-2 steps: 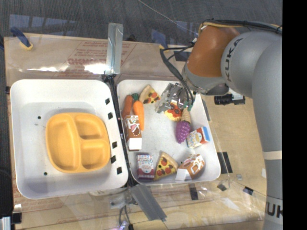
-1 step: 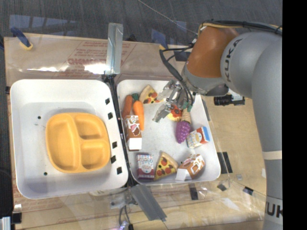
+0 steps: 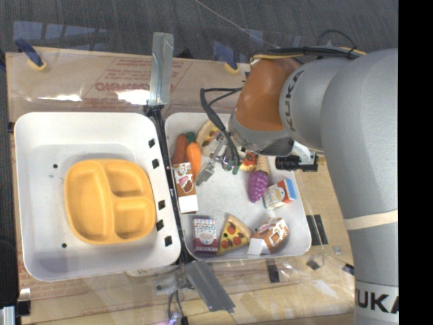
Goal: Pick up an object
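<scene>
Grey arm [image 3: 352, 134] fills the right side, nearest the lens, its orange band [image 3: 267, 93] over the right bin's far edge. From the left: a yellow tray [image 3: 108, 200] lies mid left bin [image 3: 40, 134]. In the right bin [image 3: 298, 239], a carton [image 3: 185, 179] and carrot [image 3: 194, 158] lie along the left wall, a box [image 3: 205, 235] and pizza slice [image 3: 234, 233] at the near edge. The gripper [image 3: 213, 168] hangs just right of the carrot, fingers slightly apart, nothing between them. Grapes [image 3: 257, 185] lie near the centre, a small carton [image 3: 279, 195] by the right wall.
</scene>
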